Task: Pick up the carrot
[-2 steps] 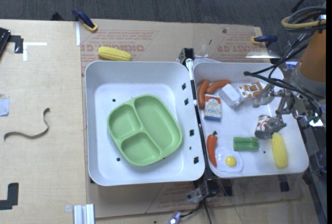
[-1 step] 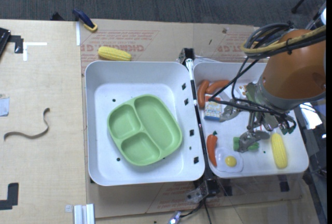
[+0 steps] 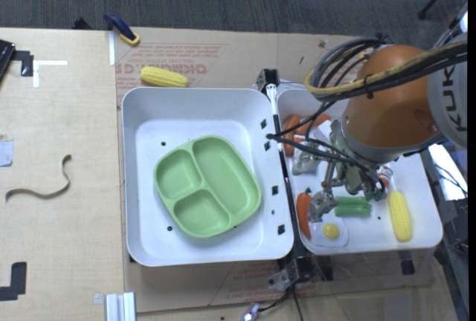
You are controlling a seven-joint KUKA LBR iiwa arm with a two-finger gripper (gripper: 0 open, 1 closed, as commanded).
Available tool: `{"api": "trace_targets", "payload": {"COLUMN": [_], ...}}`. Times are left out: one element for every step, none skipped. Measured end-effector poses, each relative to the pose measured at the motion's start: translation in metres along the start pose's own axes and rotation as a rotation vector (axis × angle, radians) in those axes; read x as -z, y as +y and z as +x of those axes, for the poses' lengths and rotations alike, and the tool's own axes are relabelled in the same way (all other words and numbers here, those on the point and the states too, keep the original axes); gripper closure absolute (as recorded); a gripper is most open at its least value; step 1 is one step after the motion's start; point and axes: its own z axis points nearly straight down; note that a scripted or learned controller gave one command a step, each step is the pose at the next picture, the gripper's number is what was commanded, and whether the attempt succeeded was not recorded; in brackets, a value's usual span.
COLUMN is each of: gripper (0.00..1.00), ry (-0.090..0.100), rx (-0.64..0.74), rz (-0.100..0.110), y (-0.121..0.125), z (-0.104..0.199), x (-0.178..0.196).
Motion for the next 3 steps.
{"api": "trace_targets", "payload": {"gripper": [0.00,0.00,0.00], "ry": [-0.003,0.000,0.001], "rx": [-0.331,-0.218,-0.236], "rz": [0.001,0.000,0.000], "y": [0.009,0.075,0.128], "z": [-0.092,-0.034,-0.023], "x": [-0.001,-0.001,-0.076]}}
